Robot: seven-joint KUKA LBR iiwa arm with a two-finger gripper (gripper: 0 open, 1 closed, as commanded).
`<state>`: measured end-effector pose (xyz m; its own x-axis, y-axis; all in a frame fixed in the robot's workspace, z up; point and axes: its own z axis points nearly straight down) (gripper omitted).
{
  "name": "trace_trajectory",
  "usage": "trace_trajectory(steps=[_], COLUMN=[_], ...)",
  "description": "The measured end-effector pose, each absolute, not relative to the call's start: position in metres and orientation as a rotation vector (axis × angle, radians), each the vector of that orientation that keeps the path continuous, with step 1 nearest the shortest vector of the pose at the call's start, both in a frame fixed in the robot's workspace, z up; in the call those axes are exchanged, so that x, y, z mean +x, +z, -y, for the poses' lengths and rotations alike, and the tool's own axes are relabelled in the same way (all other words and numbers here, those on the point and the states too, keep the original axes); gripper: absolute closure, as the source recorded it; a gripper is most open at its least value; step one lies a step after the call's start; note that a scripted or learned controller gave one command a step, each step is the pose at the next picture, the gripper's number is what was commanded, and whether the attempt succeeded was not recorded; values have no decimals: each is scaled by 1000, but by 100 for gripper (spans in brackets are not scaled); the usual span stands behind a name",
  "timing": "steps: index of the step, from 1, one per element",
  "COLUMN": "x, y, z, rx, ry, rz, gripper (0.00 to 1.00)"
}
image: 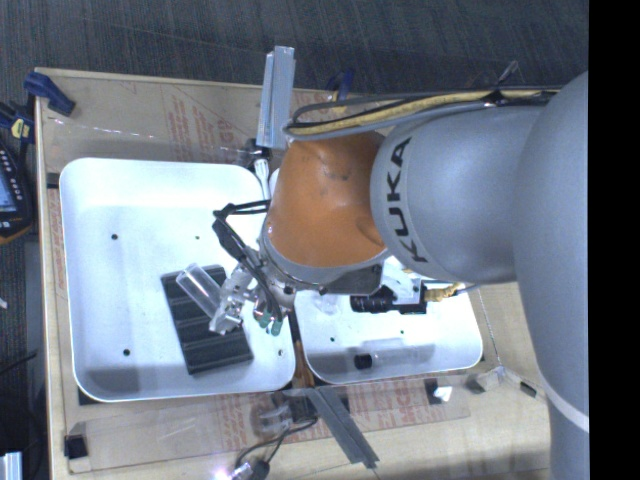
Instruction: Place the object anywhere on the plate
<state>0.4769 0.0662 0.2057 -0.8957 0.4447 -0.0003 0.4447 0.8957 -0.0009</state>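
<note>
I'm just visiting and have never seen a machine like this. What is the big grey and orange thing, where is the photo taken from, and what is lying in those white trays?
The large grey and orange shape is a KUKA robot arm, driven by a program. The single camera is fixed above the bench and looks down at a slant, so the arm, reaching in from the right, hides much of the scene. Below it sit two shallow white plastic bins side by side: the left bin and the right bin, mostly covered by the arm. In the left bin lies a dark ribbed rectangular slab. The arm's metal gripper, with its jaws, hangs right over that slab. From this angle I cannot tell whether it is gripping anything.
</note>
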Motion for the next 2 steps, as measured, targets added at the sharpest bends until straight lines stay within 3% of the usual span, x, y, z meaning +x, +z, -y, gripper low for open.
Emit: trace_trajectory(steps=[1,2], x=[559,476], y=[259,105], z=[-183,-189], rx=[908,876], ry=[-1,-7], rz=[-3008,-3023], gripper=[100,100])
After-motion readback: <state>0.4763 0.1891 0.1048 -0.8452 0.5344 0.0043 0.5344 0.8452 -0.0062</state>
